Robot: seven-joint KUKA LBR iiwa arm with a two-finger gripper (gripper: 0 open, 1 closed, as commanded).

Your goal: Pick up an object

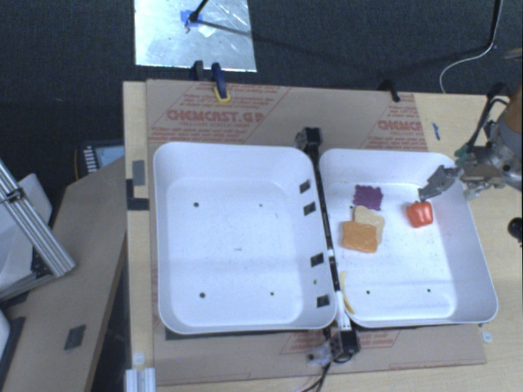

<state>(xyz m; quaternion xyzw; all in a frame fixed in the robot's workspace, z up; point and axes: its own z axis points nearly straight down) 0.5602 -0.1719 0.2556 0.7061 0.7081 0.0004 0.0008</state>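
Camera view: both bins are seen from above at a slant.
Gripper [433, 186]: poised over the right bin's [470, 300] far right side, just above the red object [420, 214]; whether it is released or clenched cannot be told.
Red object: lies unheld on the bin floor, apart from the others.
Neighbours: a purple piece [368, 196] and an orange-tan block [362, 233] lie near the divider.
Left bin [172, 300]: not involved.
Step in hand: the gripper is best centred over the red object before a straight descent, judged from its offset.
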